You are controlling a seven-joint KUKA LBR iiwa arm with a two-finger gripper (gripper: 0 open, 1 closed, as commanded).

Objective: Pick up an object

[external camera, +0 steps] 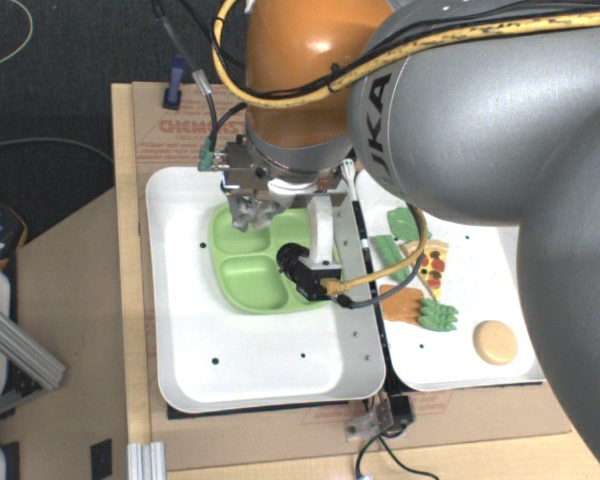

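A light green divided tray (252, 286) lies in the left white bin (240, 368), toward its far right part. My gripper (250, 218) hangs right over the tray's far left compartment, low and close to its surface. I see nothing held in it. The arm's orange band and grey body cover the far part of both bins and the tray's right side.
The right bin (470, 373) holds a tan round cookie (497, 342), an orange carrot with a green top (420, 310), a pizza slice (433, 265) and a green leafy piece (405, 224). The bins rest on a cardboard-coloured bench (130, 268).
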